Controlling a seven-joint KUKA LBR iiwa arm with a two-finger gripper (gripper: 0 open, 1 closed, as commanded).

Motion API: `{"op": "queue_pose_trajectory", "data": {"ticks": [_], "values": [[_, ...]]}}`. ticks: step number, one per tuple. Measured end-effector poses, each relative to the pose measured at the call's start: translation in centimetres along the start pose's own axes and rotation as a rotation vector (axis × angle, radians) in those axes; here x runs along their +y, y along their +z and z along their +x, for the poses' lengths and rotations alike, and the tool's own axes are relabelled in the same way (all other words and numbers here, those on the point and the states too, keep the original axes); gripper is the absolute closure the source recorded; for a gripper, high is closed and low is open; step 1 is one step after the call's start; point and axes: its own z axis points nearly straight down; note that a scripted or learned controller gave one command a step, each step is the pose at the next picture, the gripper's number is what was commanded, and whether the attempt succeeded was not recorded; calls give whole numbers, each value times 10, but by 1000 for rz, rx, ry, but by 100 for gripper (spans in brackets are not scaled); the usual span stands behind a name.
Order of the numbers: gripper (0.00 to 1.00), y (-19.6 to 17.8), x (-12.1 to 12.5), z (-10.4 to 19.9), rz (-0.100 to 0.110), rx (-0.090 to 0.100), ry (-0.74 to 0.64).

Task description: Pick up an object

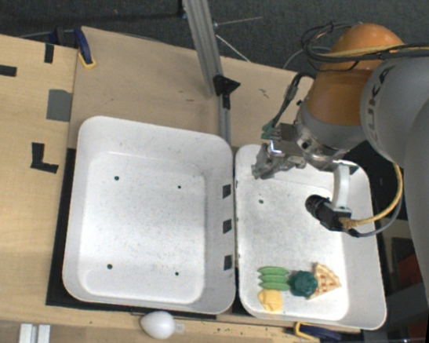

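Wooden table (8, 177) carries two white bins; the tool (265, 166), its state unclear, hovers far from small, probably light plastic toys (294, 282); grip the green one's (304, 284) middle.

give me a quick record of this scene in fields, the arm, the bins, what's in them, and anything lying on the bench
arm: grey, orange band, reaching in from the right
pincer: over the right bin's far left corner
left bin: white, shallow
right bin: white, shallow, holds a small cluster near its front edge
cluster: green ridged piece, dark green piece, yellow piece, pizza-slice toy
bench: white egg-shaped object before the left bin
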Motion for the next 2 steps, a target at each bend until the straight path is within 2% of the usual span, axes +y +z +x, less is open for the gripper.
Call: {"op": "queue_pose_trajectory", "data": {"ticks": [2], "values": [[100,15,-13,102,0,-2,4]]}}
